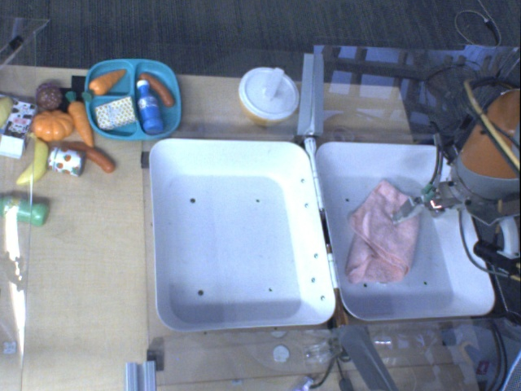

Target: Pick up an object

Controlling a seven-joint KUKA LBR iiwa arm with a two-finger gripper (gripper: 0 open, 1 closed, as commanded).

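A crumpled pink cloth (381, 236) lies in the right white bin (456, 296), left of its middle. My gripper (407, 209) reaches in from the right and its fingertips touch the cloth's upper right edge. The grey arm with its orange band (495, 147) stands over the bin's right side.
The left white bin (236, 300) sits beside the right one, with a metal divider between them. Toy food and a teal divided plate (130, 98) lie at the far left of the bench. A white lidded cup (269, 94) stands behind the bins. Cables hang at the right.
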